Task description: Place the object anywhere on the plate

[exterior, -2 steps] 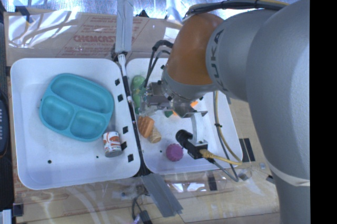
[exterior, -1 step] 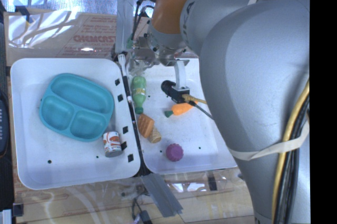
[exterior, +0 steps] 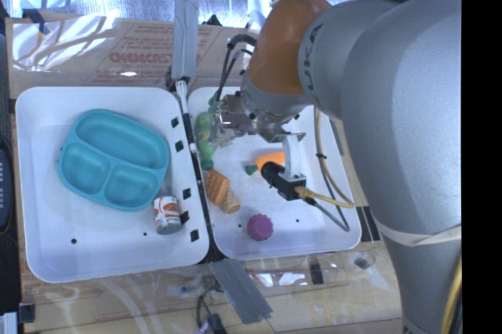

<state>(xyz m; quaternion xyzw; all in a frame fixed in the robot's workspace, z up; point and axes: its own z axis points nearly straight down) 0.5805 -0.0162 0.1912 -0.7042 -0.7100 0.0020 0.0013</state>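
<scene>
The teal divided plate (exterior: 114,160) lies in the left bin (exterior: 39,238). My gripper (exterior: 222,123) hangs low over the top left of the right bin (exterior: 329,234). It is right beside a green toy vegetable (exterior: 205,138) that leans along the divider. The grey arm and its orange band cover the upper right of that bin. An orange carrot-like piece (exterior: 271,161) lies just right of the gripper. Nearer the front sit a brown bread-like piece (exterior: 219,190) and a purple ball (exterior: 260,226).
A small red and white can (exterior: 166,215) stands in the left bin at the plate's lower right corner, close to the divider (exterior: 190,168). A black plug with a yellow cable (exterior: 286,185) trails from the wrist over the right bin. Cardboard (exterior: 118,50) lies behind the bins.
</scene>
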